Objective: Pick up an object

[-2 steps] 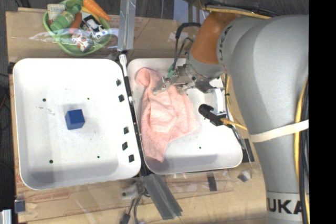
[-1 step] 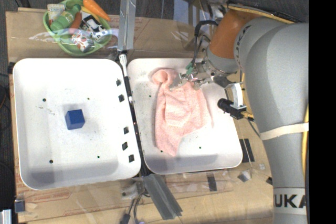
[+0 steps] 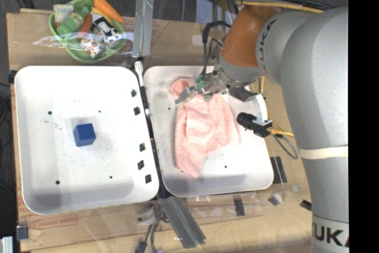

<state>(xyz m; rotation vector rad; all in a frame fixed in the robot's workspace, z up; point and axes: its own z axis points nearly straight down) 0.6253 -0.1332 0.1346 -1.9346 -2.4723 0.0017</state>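
Pink cloth (image 3: 204,130) hanging from tool (image 3: 198,90), right bin (image 3: 254,178)

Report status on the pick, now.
Gripper over right bin, at top edge of pink cloth. Grasp unconfirmed. Blue cube alone in left bin. Nothing blocking.

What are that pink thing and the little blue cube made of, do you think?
Pink cloth: looks like soft terry fabric, matte and fuzzy, lying in folds. Blue cube: hard to say, perhaps foam or painted wood; flat faces, crisp edges, no shine.
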